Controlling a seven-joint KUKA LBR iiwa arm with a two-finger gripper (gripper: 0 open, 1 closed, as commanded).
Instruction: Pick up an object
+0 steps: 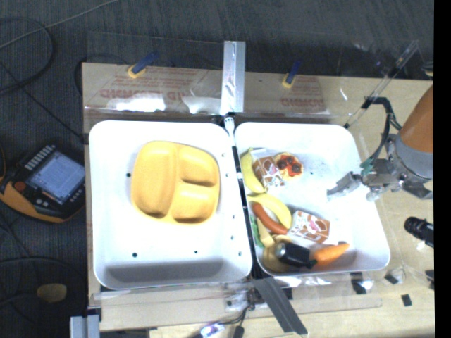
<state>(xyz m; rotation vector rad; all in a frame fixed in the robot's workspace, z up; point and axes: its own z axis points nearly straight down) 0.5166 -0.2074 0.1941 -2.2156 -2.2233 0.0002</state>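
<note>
- Bench (99, 90): pale brown board under clear sheeting, on dark carpet. Two blue-and-yellow clips along its far edge.
- Left bin (113, 259): shallow, white, smooth plastic with rounded corners. It holds one thing, a yellow tray (175, 182), glossy and moulded into three soft compartments.
- Right bin (331, 143): same make, touching the left bin along the middle seam. All the small pickable items crowd its left and near side; the far-right floor is bare.
- Arm (423, 129): orange band and grey wrist at the right edge, over the right bin's right rim.
- Gripper (352, 183): grey metal, pointing left over the bare part of the right bin, well apart from the pile. Nothing sits between its tips; whether they are spread or pressed together I cannot tell at this size.
- Banana (246, 171): curved, yellow, against the middle wall.
- Two printed packets (276, 167): flat, glossy; the second lies nearer the front.
- Sausage (270, 218): orange-red, rounded, on a yellow piece.
- Carrot (330, 253): orange, tapered, touching a black block (294, 253).
- Risks, as judged: a straight descent from here meets bare floor, so a grasp closes on nothing. Items overlap, so a grip may drag a neighbour or slip off rounded, slick skins. Flat packets offer little edge. Things hugging the wall leave poor room for a finger.
</note>
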